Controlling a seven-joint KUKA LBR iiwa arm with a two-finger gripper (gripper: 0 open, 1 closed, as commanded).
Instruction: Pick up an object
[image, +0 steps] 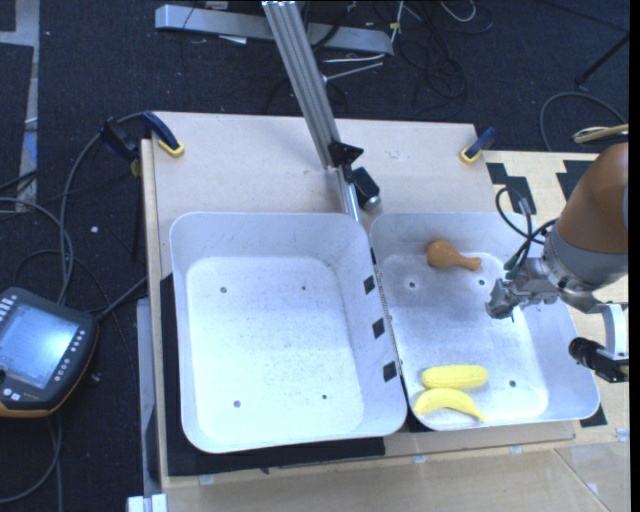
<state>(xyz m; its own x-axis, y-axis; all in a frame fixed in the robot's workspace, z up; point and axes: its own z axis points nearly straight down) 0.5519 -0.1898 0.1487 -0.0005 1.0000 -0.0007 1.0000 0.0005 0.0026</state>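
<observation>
The pincer (500, 307), its opening too blurred to tell, hangs just right of and below the drumstick (451, 257), whose long axis runs left-right.

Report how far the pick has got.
Done: the arm has brought its hand over the right bin, low near the far right side. In hand: nothing visible between its tips. Left: the whole grasp and lift. The orange drumstick-shaped toy lies just up and left of the hand, and the yellow corn cob and banana lie at the bin's near edge, all untouched.
</observation>
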